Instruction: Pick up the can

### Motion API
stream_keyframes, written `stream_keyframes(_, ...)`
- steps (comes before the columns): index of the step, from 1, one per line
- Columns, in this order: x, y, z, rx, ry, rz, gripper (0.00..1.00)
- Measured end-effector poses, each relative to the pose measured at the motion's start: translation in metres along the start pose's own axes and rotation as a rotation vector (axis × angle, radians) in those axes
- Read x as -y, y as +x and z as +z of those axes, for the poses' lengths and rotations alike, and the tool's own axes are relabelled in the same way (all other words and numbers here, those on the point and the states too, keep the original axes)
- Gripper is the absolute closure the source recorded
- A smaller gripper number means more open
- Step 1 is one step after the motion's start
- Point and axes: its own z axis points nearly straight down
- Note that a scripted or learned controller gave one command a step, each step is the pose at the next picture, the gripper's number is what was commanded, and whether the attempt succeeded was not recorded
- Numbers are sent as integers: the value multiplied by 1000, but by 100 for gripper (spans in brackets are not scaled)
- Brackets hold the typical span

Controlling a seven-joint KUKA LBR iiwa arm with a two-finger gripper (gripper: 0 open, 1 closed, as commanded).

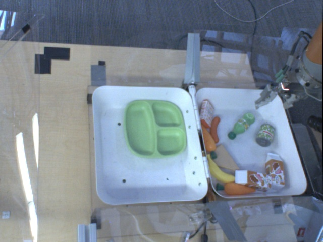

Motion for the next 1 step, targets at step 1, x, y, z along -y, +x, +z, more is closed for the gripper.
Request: stream_keyframes(1, 29, -41, 112, -1, 0, -174, 0)
